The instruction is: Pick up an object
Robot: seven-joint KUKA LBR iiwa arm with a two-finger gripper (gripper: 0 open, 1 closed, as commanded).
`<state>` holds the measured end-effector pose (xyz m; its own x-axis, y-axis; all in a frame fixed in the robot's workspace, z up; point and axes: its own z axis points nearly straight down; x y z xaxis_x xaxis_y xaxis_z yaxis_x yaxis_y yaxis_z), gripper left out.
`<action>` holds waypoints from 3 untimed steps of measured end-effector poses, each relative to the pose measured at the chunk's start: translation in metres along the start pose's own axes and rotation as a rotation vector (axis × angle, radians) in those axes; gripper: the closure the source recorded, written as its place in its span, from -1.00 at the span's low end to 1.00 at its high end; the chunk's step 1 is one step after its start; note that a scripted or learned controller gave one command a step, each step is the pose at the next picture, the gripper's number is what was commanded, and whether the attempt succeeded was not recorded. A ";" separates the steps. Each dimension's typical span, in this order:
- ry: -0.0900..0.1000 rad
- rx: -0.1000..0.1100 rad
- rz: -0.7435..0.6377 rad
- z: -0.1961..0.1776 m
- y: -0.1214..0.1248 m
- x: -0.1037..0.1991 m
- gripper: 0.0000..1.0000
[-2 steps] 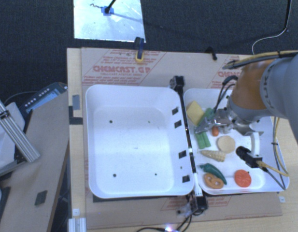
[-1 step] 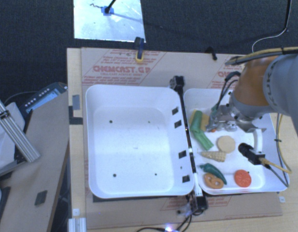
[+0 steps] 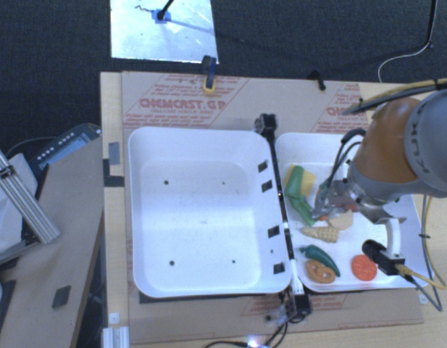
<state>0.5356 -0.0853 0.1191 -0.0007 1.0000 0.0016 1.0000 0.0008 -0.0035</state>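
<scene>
A: Starting on the left, the left bin [image 3: 201, 209] sits quiet, just 4 small dark dots on its white floor, and black clips run down the divider between the 2 bins

B: And the action's all next door. The right bin [image 3: 310, 145] holds the toy food: a yellow-and-green piece [image 3: 301, 180] near the divider, a long green vegetable [image 3: 301, 207] below it, then a corn cob [image 3: 321, 233] lying flat

A: Lower down there's a dark green pepper [image 3: 321, 255], with an orange slice [image 3: 319, 272] touching it, and a red tomato [image 3: 364, 268] off to the right

B: The gripper [image 3: 330, 205] is down in the bin, right above the corn cob and a pale beige piece [image 3: 341, 221], just beside the long green vegetable. Whether it's open or clamped, I can't tell; the wrist and cables mask it, and nothing is visibly held

A: So what could spoil this?

B: Crowding, I'd say. 3 items sit close together there, so a closing pinch could catch an edge and squirt the corn cob sideways, or nip 2 pieces and drop both on the lift

A: And rounded plastic is slippery, a shallow grip may simply slide off
</scene>
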 end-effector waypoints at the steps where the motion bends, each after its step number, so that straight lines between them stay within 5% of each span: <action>1: 0.000 -0.012 -0.010 -0.069 0.037 0.060 1.00; 2: -0.011 -0.019 0.009 -0.180 0.036 -0.059 1.00; 3: 0.001 0.004 -0.006 -0.071 0.037 -0.011 1.00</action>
<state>0.5729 -0.0966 0.1898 -0.0069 1.0000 0.0028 1.0000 0.0069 -0.0070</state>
